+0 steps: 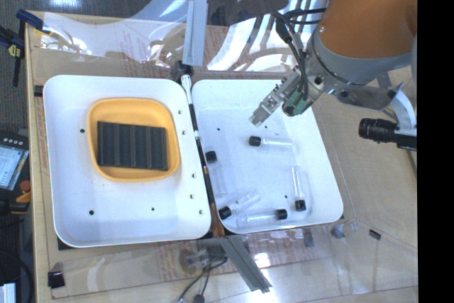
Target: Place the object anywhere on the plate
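Observation:
A yellow plate (pixel 131 110) with a dark ridged insert (pixel 133 145) lies in the left white bin (pixel 64 202). Several clear tubes with black caps lie in the right white bin (pixel 227 99): one (pixel 271 143) near the middle, one (pixel 296 184) at the right, and two (pixel 240 202) (pixel 261 218) along the front edge. My gripper (pixel 257 117) hangs over the back part of the right bin, just above and behind the middle tube. I see nothing held in it.
A small black cap (pixel 211 156) rests by the right bin's left wall. Crumpled clear plastic (pixel 163 46) and a grey bar (pixel 195 28) lie behind the bins. A metal bracket (pixel 241 262) juts out at the front.

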Available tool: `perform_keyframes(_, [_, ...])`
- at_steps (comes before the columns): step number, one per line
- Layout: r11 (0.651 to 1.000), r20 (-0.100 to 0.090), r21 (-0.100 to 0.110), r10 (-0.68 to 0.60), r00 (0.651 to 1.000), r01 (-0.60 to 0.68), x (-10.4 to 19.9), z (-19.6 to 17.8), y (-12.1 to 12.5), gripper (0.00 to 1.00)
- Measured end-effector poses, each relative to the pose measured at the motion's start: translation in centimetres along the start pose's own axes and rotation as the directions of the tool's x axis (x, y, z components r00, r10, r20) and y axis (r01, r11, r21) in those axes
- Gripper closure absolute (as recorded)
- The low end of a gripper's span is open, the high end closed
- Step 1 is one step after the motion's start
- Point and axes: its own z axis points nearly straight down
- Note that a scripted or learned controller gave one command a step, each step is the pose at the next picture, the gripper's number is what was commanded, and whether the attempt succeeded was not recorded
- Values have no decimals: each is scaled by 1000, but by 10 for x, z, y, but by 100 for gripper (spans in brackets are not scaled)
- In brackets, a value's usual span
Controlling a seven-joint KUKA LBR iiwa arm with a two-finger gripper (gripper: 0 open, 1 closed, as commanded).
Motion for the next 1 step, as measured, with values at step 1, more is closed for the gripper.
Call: perform_keyframes(1, [1000,0,0,-1,1000,1,0,0,0,0])
